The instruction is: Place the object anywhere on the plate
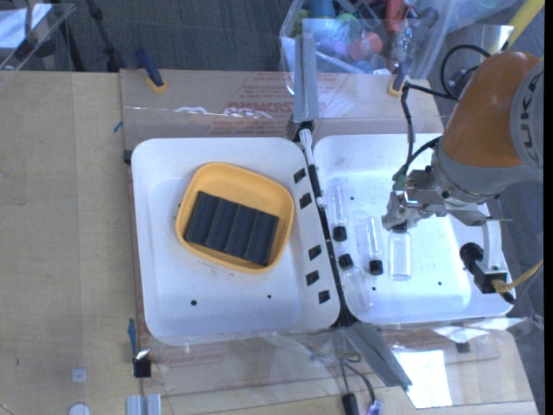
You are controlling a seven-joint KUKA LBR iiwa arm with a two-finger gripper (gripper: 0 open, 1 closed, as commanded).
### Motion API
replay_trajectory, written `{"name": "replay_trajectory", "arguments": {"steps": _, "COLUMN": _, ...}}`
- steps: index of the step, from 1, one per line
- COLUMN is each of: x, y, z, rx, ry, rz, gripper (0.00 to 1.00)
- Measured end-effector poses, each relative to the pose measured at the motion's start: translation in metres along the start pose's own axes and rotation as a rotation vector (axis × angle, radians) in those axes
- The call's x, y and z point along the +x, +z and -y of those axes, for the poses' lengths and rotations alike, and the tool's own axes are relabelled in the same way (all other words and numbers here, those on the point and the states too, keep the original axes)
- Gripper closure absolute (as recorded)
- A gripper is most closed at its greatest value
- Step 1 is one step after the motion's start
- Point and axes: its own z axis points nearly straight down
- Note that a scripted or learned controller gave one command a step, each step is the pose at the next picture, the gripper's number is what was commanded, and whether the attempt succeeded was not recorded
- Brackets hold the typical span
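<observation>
Wooden bench (52, 232) w/ two shallow white bins side by side. Left bin (155, 301) holds a rounded-square yellow plate (194, 193), and a dark ribbed rectangular block (233, 227) lies flat on it, covering most of the plate's floor. My two-finger gripper (397, 219) hangs over the right bin (432, 296), well apart from plate & block; can't tell if it's open or closed. Nothing visibly held. Clear plastic tub of colourful bits (371, 11) sits behind the bins.

Two bins sit side by side on the bench (60, 232); the plate (235, 216) lies in the left bin (155, 301), bearing a ridged slab (233, 228); the gripper (399, 220) hangs over the right bin (432, 296), above clear objects (399, 256)
</observation>
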Motion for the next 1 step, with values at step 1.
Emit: {"name": "replay_trajectory", "arguments": {"steps": 1, "x": 0.0313, "y": -0.0276, "z": -0.0684, "rx": -0.001, "ry": -0.206, "rz": 0.002, "gripper": 1.0}}
